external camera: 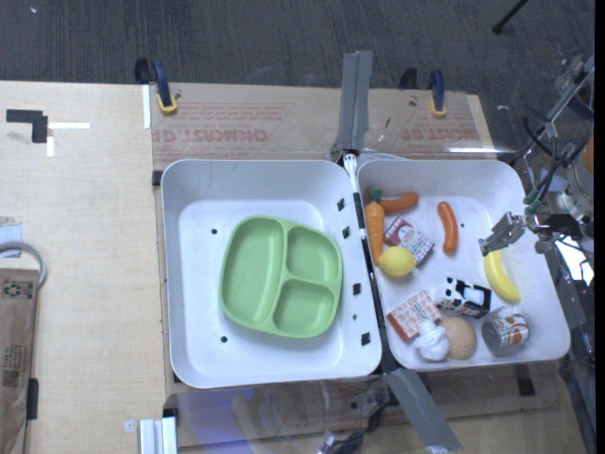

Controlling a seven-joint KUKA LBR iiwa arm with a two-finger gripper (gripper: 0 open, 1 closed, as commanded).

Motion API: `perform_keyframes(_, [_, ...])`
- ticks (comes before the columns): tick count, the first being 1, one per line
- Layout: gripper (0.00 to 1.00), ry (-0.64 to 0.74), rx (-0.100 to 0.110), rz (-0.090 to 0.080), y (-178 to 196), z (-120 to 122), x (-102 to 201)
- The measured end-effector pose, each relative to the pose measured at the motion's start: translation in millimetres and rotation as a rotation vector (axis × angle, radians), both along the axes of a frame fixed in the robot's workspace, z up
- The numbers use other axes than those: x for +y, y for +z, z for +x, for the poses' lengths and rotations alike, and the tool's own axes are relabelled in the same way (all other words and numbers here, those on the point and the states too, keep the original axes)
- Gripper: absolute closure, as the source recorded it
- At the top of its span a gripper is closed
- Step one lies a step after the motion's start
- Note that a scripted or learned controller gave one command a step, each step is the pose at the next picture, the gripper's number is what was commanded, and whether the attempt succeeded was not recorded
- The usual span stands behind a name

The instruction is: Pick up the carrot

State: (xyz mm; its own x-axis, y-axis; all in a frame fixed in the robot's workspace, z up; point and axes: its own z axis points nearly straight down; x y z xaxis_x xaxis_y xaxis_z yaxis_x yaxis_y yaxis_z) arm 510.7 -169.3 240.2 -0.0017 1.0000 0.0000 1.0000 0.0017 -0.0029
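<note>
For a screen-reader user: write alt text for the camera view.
A carrot lies along the left wall of the right white bin, among toy food including a lemon, a banana and a can. The gripper hovers near the banana. The left bin holds a green divided plate.

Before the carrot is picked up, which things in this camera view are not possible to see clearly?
- Gripper: small and blurred, open or shut unclear.
- Arm: cut off by the right edge.
- Carrot: lower end hidden behind the lemon.
- Small packets: print too small to read.
- Can: label unreadable.
</note>
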Motion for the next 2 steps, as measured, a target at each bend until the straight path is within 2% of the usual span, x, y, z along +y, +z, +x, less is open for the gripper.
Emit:
perform_keyframes(1, [0.0,-0.472,0.0,-0.001,-138.7,-1.6,28.7])
perform_keyframes(2, [0.0,-0.378,-0.001,-0.003,-149.1,100.4,57.4])
